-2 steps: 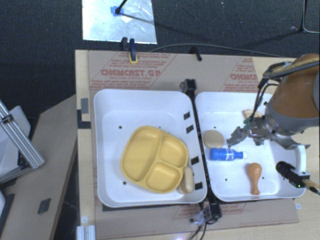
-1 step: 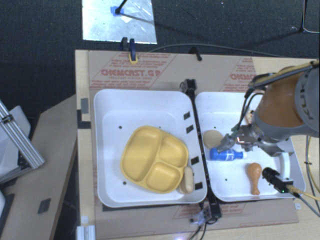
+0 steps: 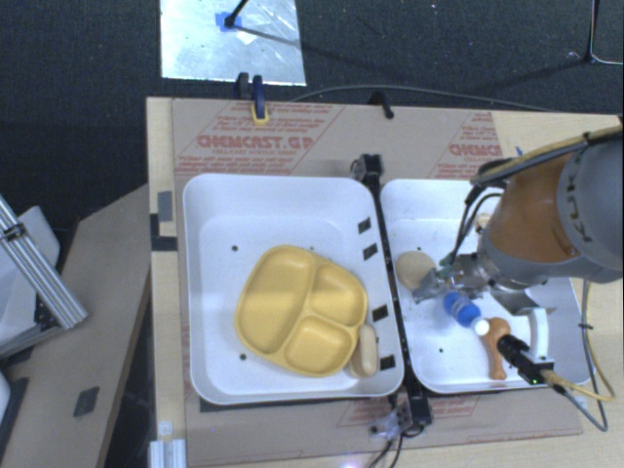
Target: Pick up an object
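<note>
A small blue bottle with a white cap lay in the right-hand white bin, its long axis running on a slant from upper left to lower right, cap end toward the near edge. It sat just below and slightly to the right of the gripper, nearly touching it, so by my reading the shortest reach for a pick lay downward in the view and a touch rightward. Just beyond the cap lay an orange, carrot-like toy, its long axis close to upright in the view and its top end beside the cap. A tan rounded object, perhaps a potato-shaped toy, rested just left of the gripper, near the wall between the bins.

The gripper hung low over the bin between the tan object and the bottle; whether it was spread or closed could not be told from this angle, and nothing could be seen held in it. The grey arm with its orange band reached in from the right.

In the left-hand white bin lay a yellow compartment tray, with a small beige oblong piece touching its lower right corner, well apart from the gripper.
</note>
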Motion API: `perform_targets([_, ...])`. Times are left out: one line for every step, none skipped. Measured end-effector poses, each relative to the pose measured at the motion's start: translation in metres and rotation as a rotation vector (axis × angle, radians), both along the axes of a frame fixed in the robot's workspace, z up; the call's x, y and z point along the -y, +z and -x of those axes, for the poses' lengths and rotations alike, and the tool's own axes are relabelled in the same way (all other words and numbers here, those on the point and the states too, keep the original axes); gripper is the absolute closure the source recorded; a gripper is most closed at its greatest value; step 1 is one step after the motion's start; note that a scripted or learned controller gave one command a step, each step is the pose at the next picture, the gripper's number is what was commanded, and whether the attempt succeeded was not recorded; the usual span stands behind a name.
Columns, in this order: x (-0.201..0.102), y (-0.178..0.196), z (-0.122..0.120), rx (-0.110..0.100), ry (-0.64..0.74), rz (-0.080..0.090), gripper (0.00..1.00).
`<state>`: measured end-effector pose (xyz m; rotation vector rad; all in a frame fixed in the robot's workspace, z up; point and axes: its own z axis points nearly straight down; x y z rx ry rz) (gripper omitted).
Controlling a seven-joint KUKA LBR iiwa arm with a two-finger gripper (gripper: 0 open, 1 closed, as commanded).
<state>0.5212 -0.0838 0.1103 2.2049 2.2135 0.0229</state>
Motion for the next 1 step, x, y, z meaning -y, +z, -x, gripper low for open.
perform_targets([-0.0001,-0.0266,-0.0007,-0.022,-0.003,-0.002,0.0])
